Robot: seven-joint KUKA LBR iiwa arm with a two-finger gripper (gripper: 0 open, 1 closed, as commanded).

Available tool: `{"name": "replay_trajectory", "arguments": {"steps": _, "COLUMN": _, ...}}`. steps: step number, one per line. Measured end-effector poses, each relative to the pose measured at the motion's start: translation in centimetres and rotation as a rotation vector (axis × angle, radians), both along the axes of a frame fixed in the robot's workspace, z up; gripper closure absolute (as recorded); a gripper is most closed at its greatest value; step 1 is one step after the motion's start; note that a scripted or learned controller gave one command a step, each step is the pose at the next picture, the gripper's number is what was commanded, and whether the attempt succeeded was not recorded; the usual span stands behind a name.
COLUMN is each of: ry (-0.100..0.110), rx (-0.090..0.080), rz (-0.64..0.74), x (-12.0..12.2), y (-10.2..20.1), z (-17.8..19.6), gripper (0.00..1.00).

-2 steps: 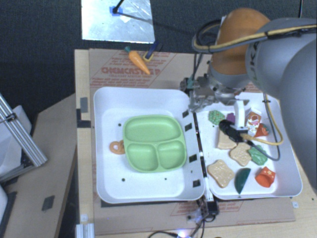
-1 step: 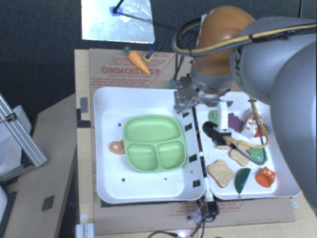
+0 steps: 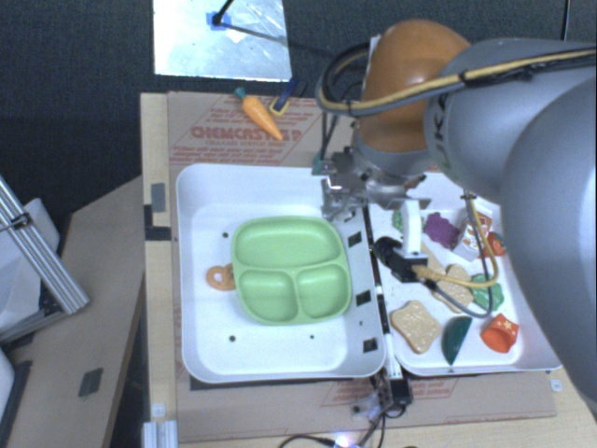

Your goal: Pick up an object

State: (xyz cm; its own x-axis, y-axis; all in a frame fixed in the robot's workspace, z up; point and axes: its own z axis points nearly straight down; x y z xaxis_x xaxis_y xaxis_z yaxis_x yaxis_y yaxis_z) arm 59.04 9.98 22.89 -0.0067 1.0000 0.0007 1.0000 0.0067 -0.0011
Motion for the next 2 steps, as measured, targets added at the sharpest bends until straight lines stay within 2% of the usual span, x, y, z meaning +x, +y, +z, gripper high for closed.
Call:
{"name": "replay_trajectory", "arguments": {"steps": 1, "ry": -0.003, "rx": 0.0, "rz": 0.0, "x": 1.0, "y": 0.0, "z": 0.0, "gripper": 1.0}}
{"name": "replay_trajectory", "arguments": {"steps": 2, "ry": -0.002, "rx": 0.0, "rz": -0.006, "x": 0.6, "y": -1.1, "z": 0.5, "gripper": 1.0}}
